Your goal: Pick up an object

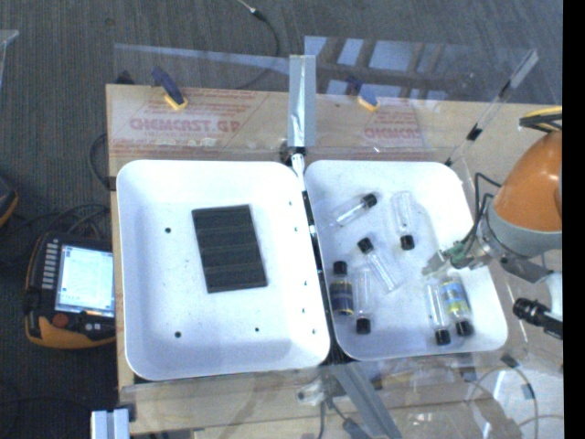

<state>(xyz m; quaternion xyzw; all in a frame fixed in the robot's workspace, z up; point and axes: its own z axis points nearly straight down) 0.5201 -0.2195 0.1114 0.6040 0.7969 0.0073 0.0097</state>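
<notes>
While reaching from right, arm point(528, 204) (orange-banded) overhangs right bin point(466, 190).

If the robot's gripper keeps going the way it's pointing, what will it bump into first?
Probably the clear bottle lying in the right bin, just left of the gripper. Height is hard to judge from above, so it might pass over it.

This looks like a robotics lab or test cell. A plywood bench point(228, 122) printed with faded red lettering carries two shallow white bins point(137, 208), clamped at the back edge, with clear plastic screens point(366, 62) standing behind them. A handheld control pendant point(69, 291) with a lit screen and orange casing lies on the dark carpeted floor point(55, 62) beside the bench, its cables trailing. The industrial arm point(535, 199) reaches in over the bench.
</notes>
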